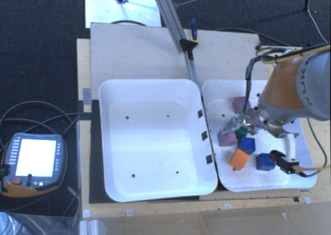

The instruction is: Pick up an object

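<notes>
- Blocks lay in the right bin [217, 99], clustered near its middle: a green block [241, 132], a blue block [247, 144] just below it, an orange block [238, 159], a second blue block [264, 161], a purple block [226, 138] and another purple block [240, 105] farther back.
- The gripper [239, 124] hung over the cluster, right above the green block; whether its fingers were spread or closed could not be told.
- The arm [289, 87] reached in from the right.
- The left bin [111, 94] stood alongside.
- A pendant [33, 164] lay left of the bench.
</notes>
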You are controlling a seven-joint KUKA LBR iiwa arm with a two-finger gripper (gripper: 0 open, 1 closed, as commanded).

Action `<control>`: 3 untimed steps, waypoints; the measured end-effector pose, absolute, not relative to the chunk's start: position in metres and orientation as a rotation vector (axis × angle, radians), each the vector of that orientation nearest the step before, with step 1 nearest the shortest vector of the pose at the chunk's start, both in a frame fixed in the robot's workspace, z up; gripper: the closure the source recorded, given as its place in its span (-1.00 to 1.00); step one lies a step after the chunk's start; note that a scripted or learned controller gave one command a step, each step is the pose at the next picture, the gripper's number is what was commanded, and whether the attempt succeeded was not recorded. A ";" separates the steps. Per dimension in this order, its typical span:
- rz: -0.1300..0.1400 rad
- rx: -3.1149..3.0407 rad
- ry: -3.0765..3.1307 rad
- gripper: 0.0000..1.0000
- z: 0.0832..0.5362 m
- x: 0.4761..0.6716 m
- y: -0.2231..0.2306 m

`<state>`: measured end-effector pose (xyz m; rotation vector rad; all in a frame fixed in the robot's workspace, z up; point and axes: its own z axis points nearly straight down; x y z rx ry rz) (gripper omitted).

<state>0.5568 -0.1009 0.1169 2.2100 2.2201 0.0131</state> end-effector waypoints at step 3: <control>0.007 2.211 2.223 1.00 0.225 0.563 -0.100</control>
